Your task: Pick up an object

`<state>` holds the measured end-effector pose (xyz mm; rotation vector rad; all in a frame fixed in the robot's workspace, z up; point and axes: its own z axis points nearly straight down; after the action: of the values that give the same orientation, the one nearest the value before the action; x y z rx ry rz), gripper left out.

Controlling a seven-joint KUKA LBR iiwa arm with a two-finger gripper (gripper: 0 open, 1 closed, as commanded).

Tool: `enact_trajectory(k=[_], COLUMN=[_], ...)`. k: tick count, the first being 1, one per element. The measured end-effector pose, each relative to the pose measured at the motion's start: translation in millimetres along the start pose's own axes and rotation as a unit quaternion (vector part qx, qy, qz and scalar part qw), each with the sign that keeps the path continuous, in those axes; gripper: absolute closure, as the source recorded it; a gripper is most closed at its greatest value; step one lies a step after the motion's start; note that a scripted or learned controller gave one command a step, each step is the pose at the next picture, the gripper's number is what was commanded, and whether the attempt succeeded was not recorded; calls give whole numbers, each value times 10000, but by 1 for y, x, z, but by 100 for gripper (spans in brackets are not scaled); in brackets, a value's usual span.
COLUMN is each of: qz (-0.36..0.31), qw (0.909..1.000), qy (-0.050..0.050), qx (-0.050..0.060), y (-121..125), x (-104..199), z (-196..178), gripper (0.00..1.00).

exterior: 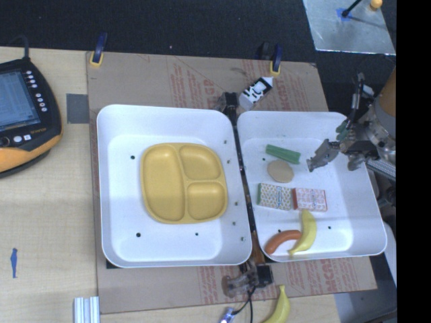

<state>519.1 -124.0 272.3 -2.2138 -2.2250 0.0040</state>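
Gripper (335, 155): at 3 o'clock over the right bin (357, 237), fingers spread apart, nothing between them.
Green block (282, 153): near 12 o'clock in that bin, left of the gripper.
Tan disc (281, 172): just below the block.
Two packets (292, 198): centre, side by side.
Banana (306, 233): at 6 o'clock, touching a sausage (281, 240).
Left bin (111, 200): holds a yellow divided plate (182, 182).

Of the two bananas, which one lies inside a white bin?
The banana beside the sausage, in the right bin. The other banana lies outside, on the cardboard's bottom edge.
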Motion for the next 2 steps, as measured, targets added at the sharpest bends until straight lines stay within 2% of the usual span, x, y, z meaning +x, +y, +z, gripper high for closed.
enact_trajectory(k=[1,2], qz=[-2,0], qw=[10000,10000], qy=[-5,-7], qx=[7,-42], y=[-5,4], x=[-3,0], z=[83,176], gripper=[0,0])
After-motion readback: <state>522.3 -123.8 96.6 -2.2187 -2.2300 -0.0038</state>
